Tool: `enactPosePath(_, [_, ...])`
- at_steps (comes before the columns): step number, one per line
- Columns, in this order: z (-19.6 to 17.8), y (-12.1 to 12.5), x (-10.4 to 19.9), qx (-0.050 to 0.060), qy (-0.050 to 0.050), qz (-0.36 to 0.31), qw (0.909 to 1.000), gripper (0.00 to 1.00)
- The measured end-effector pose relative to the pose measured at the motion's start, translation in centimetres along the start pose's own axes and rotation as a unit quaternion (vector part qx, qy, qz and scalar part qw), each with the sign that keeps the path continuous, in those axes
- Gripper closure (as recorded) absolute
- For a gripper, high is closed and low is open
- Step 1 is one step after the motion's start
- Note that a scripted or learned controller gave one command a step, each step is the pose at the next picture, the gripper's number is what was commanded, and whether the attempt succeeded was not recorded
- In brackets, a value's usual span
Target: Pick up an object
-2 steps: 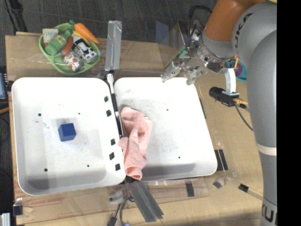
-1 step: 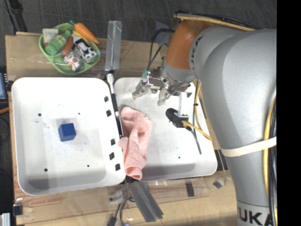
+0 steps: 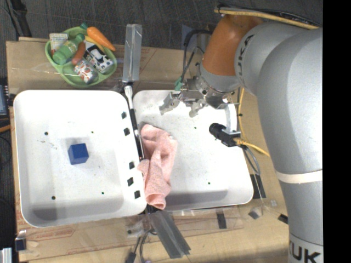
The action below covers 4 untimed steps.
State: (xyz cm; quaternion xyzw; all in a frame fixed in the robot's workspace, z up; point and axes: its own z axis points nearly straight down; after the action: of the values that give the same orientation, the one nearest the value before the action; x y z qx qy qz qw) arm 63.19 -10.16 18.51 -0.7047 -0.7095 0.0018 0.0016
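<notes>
A blue cube (image 3: 78,153) sits in the left bin (image 3: 33,114), left of its middle. A pink cloth (image 3: 158,163) lies crumpled along the left side of the right bin (image 3: 219,174), next to the divider. My gripper (image 3: 180,108) hangs over the far part of the right bin, above and to the right of the cloth's top end. Its two fingers are spread apart with nothing between them.
A green bowl (image 3: 66,75) of toy food, with a carrot on top, stands behind the left bin. A grey bar (image 3: 131,53) rises between the bins at the back. The arm's bulk covers the right side. A black fitting (image 3: 222,134) sticks out over the right bin.
</notes>
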Motion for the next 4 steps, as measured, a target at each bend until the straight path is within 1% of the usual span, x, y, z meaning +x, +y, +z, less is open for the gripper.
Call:
enactPosePath(1, [8.1, -4.4, -1.7, 0.002, 0.001, -0.045, 0.9990, 0.00])
enactPosePath(2, [9.6, -6.5, 0.6, 0.002, 0.001, -0.076, 0.9971, 0.00])
enactPosePath(3, [9.5, -1.0, -0.2, 0.001, 0.000, -0.031, 0.9995, 0.00])
enactPosePath(4, [9.3, -1.1, -0.6, 0.001, 0.001, -0.037, 0.9993, 0.00])
